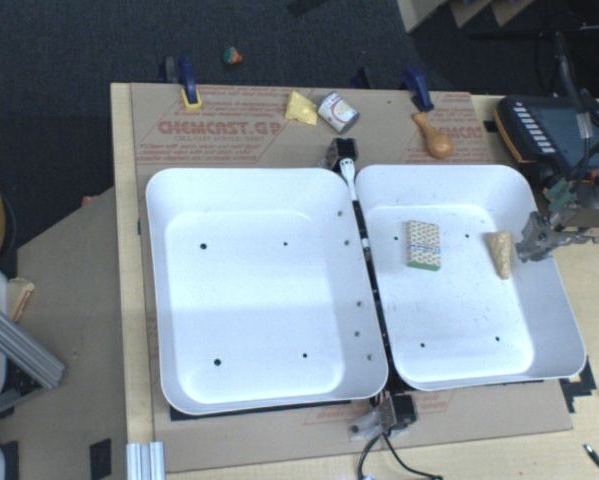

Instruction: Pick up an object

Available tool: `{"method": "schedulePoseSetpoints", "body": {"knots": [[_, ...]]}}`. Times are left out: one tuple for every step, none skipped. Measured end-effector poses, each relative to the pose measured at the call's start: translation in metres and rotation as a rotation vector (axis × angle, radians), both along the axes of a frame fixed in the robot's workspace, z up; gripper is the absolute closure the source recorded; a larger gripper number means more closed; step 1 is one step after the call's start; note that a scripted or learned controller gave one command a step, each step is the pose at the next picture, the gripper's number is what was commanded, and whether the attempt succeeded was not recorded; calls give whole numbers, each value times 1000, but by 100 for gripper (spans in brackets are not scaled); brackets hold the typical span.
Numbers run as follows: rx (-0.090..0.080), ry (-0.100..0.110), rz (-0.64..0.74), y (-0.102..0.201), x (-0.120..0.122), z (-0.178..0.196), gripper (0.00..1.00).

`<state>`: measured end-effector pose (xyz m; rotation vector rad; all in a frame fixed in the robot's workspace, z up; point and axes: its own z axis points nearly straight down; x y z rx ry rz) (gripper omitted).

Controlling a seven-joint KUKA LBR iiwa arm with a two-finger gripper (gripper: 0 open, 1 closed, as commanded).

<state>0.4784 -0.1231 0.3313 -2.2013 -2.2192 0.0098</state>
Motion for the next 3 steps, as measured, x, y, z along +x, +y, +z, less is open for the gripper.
{"method": "schedulePoseSetpoints", "body": {"knots": [[-13,-27,-12,-59,1,92,100],[-2,-3,-3,-2,1,-29,100],[-12,-22,-13,-67,1,14,100]]}}
